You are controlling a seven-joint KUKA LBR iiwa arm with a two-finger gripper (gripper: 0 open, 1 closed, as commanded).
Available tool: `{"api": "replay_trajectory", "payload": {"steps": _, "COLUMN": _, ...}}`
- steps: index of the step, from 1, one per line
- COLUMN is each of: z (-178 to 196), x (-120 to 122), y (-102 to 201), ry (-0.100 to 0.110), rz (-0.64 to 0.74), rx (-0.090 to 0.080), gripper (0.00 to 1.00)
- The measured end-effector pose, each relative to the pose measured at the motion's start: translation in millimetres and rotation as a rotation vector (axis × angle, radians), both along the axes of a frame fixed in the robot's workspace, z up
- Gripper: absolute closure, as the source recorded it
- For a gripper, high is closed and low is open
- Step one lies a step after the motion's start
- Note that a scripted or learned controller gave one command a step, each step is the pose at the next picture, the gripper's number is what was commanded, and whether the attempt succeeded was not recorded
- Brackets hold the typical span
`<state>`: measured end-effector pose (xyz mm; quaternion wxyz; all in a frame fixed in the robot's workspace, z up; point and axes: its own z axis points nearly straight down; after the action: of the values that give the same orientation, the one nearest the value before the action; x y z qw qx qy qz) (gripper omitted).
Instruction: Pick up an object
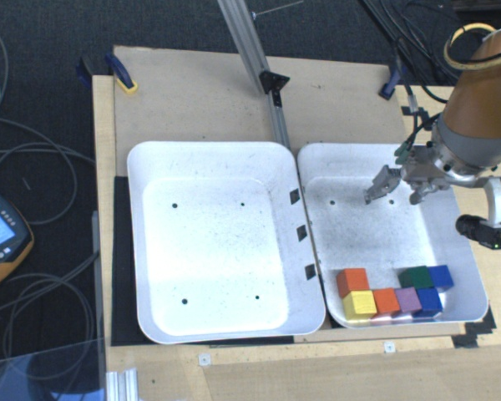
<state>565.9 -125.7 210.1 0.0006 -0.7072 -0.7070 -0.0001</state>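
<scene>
Bench, right bin [334,161]: gripper [398,187] spread, grasping nothing; coloured blocks [391,293] clustered nearward of it, apart.

Two shallow white plastic bins [209,161] are showing a smooth, black-speckled finish; the pale wooden bench board [192,90] is looking matt, the slanting grey metal rail [242,27] brushed.

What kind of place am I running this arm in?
Probably a robotics lab test bench, not a home or factory line: two white bins on a plywood bench, toy blocks heaped in the right bin, loose cables on the carpet, a grey-orange arm.
</scene>
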Motion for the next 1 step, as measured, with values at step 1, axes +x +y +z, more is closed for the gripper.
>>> {"api": "replay_trajectory", "payload": {"steps": 1, "z": -105.4, "x": 51.5, "y": 46.6, "ry": 0.007, "rz": 0.005, "rx": 0.002, "gripper": 0.0}}
